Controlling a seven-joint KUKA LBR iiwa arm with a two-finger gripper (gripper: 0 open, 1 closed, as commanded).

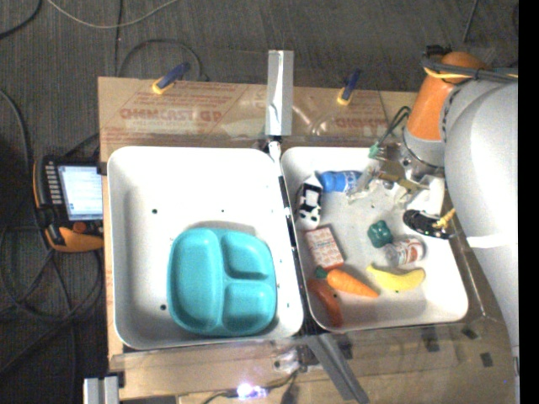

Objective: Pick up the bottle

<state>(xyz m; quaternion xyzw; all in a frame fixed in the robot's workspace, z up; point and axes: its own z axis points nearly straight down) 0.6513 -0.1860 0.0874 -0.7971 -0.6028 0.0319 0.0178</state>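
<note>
Tool: two-finger gripper (369, 180) on the grey arm with the orange band, reaching in from the right over the far part of the right bin (446, 303); whether it is open or closed cannot be told from this view. It sits just beside the right end of the bottle (336, 180), perhaps touching it; no hold is visible. Step in hand, by judgement: the approach and grasp. The bottle lies on its side near the far wall, long axis running left to right, so a grip across its width at mid-body looks safer than one at the end, where a round clear body is likely to roll or slip out; the toy next to it leaves little room on the left. Left bin (143, 192): one teal divided plate (223, 280), in the near half. Right bin, largest to smallest: bottle, clear with a blue label, far side; carrot (349, 283), near the middle front; banana (396, 277), right of the carrot; dark red object (327, 303), near left corner, kind unclear; black-and-white cow toy (309, 204), against the left wall, close to the bottle; small reddish packet (324, 245); small can (409, 250), above the banana; small green object (381, 232), kind unclear.
</note>
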